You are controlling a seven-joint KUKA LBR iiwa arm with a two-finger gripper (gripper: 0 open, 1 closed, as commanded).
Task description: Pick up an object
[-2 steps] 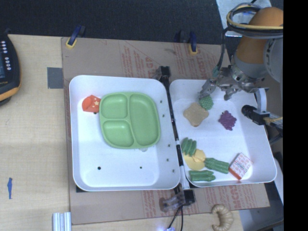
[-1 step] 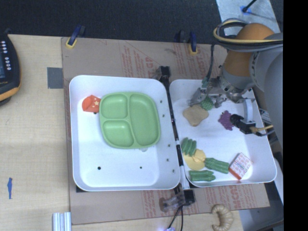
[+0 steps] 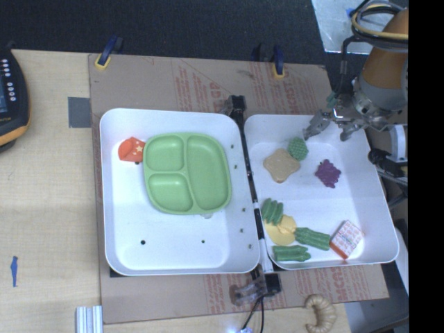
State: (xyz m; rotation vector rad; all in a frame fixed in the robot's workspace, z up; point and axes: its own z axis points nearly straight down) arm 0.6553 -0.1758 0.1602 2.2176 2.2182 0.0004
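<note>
The left white bin [image 3: 118, 207] holds a green three-compartment plastic plate [image 3: 187, 173] and a small red piece [image 3: 130, 149]. The right white bin [image 3: 368, 207] holds a tan bread-shaped toy [image 3: 280, 165], a purple cluster [image 3: 327, 173] and a round green ridged piece [image 3: 297, 148]. At upper right the gripper [image 3: 334, 126] hangs with fingers spread and nothing between them, just beside the green ridged piece.

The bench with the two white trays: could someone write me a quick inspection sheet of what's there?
Surface: cardboard-covered bench, two white bins side by side.
Job's things: right bin holds tan piece, green round piece, purple piece, green pods, yellow piece, red-white packet.
Clutter: left bin holds green divided plate, red item.
Tool: tool above right bin's far edge, holding nothing.
Cables: cable at near edge.
Surroundings: blue clamps, handheld controller.
</note>
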